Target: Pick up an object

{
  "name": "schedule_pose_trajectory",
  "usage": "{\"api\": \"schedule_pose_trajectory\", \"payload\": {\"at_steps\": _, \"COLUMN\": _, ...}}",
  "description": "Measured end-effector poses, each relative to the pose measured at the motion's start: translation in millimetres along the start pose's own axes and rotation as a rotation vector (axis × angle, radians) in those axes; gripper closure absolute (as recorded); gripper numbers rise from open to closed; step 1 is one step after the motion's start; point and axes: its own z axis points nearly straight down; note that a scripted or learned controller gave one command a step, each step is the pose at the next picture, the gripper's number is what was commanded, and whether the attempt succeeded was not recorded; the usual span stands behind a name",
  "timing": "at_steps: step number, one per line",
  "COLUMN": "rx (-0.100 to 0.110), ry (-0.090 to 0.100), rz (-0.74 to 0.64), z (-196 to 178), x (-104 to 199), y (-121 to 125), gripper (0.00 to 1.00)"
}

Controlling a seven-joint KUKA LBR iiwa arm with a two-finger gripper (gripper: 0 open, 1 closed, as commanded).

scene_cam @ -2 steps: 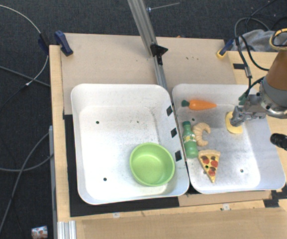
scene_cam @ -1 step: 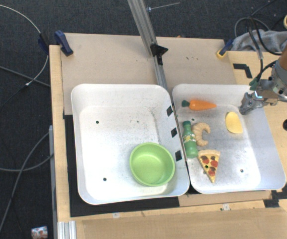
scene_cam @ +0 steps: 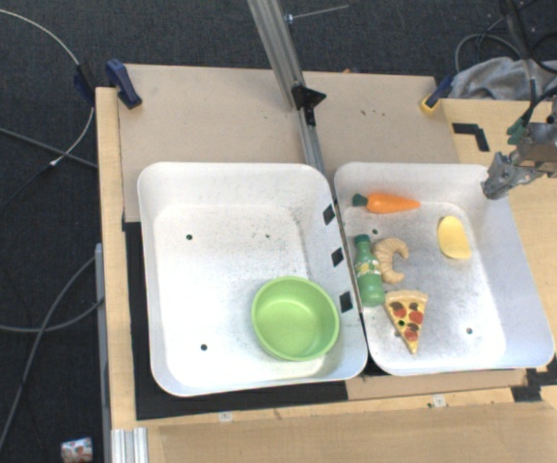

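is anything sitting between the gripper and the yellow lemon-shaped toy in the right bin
Nothing visible does. The gripper sits over the right white bin's upper right rim, and the yellow lemon-shaped toy lies down-left of it across bare bin floor; the orange carrot toy lies off to the left.

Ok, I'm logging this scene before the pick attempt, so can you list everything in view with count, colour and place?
bowl: 1, green, left bin, near-right corner
carrot: 1, orange with green top, right bin, far edge
lemon: 1, yellow, right bin, right of centre
bottle: 1, green, right bin, along its left wall
croissant: 1, tan, right bin, beside the bottle
pizza slice: 1, yellow and red, right bin, near side
bins: 2, white, side by side on the bench
end effector: 1, grey, over the right bin's far-right corner
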Motion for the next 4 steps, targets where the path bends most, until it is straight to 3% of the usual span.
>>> {"api": "schedule_pose_trajectory", "payload": {"at_steps": 2, "rx": 0.007, "ry": 0.003, "rz": -0.004, "z": 13, "x": 120, "y": -7, "gripper": 1.0}}
{"api": "schedule_pose_trajectory", "payload": {"at_steps": 4, "rx": 0.006, "ry": 0.003, "rz": -0.004, "z": 12, "x": 229, "y": 4, "gripper": 1.0}}
